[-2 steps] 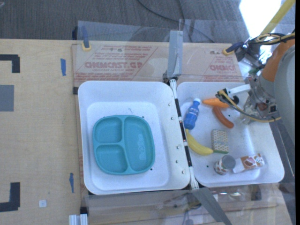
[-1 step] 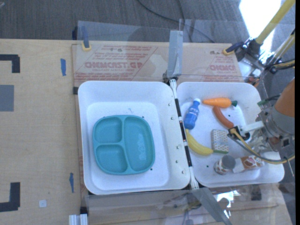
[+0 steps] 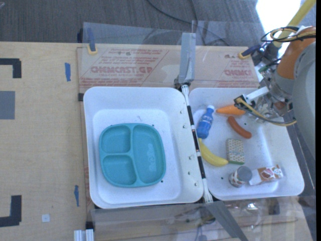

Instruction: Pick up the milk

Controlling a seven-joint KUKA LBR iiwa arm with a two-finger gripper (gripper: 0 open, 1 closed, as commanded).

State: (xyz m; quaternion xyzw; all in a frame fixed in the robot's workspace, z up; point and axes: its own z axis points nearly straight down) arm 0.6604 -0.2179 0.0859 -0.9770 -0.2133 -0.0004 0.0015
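- The jaws are sitting too blurred among cables to tell their gap; the gripper (image 3: pixel 261 102) is hanging over the right bin's (image 3: pixel 293 182) far edge.
- The milk (image 3: pixel 268 174) is lying near the front corner, just beside a can (image 3: pixel 241 176), so descending squarely over the carton matters.

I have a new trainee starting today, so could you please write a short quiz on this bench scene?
1. True or false: the plate lies in the left bin.
2. Which lies nearest the milk? A) can B) bottle C) carrot
3. Fill in: the banana lies in the ___ bin.

Key: 1 true; 2 A; 3 right.
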